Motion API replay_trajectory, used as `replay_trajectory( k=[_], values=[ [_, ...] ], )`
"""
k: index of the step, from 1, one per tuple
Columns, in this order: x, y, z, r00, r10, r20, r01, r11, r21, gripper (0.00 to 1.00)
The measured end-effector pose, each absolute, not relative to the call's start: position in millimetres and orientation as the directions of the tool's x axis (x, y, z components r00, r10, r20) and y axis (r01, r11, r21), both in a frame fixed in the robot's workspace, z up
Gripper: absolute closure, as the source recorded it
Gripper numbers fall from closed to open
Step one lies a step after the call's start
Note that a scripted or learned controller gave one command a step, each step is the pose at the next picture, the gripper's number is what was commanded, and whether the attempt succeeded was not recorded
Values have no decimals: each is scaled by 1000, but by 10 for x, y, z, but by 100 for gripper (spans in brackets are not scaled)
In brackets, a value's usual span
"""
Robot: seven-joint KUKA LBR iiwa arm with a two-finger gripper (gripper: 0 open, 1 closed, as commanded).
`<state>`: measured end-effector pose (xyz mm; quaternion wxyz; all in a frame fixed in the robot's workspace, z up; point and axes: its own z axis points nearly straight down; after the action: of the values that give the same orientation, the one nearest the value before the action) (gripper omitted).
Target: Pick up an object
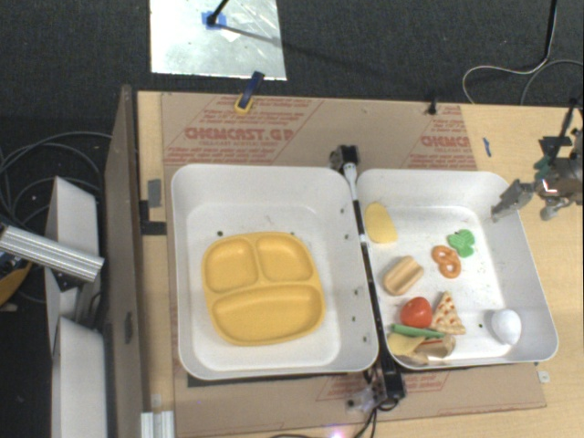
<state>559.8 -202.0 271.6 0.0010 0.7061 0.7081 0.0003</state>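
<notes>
1. Two white bins: the left bin holds one yellow divided plate.
2. The right bin holds several toy foods: one yellow piece, one bread roll, one pretzel, one green piece, one tomato, one pizza slice, one white egg.
3. The gripper sits above the right bin's far right rim, fingers spread, nothing between them.

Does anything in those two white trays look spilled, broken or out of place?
Nothing looks spilled or broken. The yellow divided plate lies flat in the left bin, slightly askew to its walls. The toy foods lie scattered loosely in the right bin, several bunched at its near edge around the tomato.
</notes>
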Motion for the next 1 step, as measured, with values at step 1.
replay_trajectory(
  k=[1],
  values=[
    [6270,-2047,1290,-7,1000,1,1000,7,-2,0]
  ],
)
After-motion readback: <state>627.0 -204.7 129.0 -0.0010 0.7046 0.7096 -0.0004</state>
